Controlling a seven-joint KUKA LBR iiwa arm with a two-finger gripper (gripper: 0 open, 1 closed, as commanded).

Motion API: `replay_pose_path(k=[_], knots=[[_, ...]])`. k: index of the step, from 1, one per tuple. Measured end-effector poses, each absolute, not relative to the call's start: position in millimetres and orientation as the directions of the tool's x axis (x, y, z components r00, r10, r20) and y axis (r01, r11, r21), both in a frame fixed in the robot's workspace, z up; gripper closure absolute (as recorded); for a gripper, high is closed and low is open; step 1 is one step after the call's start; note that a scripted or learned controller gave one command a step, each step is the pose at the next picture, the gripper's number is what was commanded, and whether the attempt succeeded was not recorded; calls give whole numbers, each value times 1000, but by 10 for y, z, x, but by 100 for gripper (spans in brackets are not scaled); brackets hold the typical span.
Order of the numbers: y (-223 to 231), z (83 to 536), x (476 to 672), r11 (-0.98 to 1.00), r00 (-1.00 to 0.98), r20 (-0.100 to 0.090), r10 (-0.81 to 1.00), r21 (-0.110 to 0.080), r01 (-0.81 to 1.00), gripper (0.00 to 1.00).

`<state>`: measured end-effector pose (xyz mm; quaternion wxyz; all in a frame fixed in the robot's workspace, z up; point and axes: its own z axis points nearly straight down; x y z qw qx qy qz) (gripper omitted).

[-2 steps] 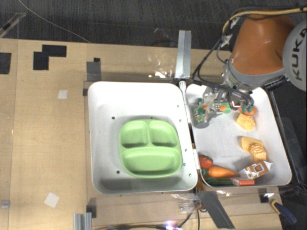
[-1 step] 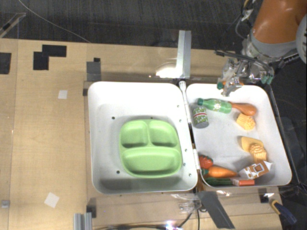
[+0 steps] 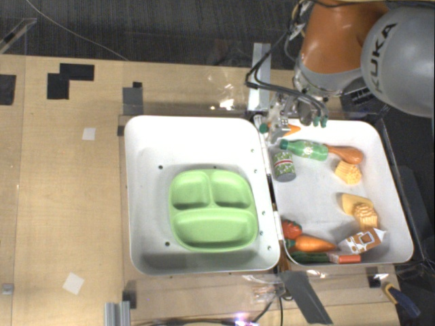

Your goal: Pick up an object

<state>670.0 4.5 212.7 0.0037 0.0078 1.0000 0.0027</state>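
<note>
Hovering over the far-left corner of the right bin [image 3: 394, 182], the end effector [image 3: 296, 122] hangs just above the divide between the two bins; whether it is open or closed cannot be told, and nothing can be seen in its grasp. Just near of it lies a green bottle [image 3: 306, 150] on its side, with a small dark can [image 3: 284, 166] upright close against the bin's left wall. Right of the bottle rests a toy chicken drumstick [image 3: 346, 155], and just near of that a yellow corn piece [image 3: 349, 174]. Further near, toward the right wall, sits a tan pastry-like toy [image 3: 360, 210]. Crowded along the near edge are a red tomato-like piece [image 3: 292, 229], a carrot [image 3: 314, 243] and a small white carton [image 3: 361, 240]. Open floor remains in the middle of this bin. A green divided tray [image 3: 213, 208] lies centred in the left bin [image 3: 146, 182], with bare white margin all round it. Both bins sit on the wooden surface [image 3: 61, 202].
</note>
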Motion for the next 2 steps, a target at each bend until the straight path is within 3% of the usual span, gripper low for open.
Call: replay_pose_path(k=[2], knots=[[16, 2414, 6751, 1000, -999, -32, 18, 5, 18, 100]])
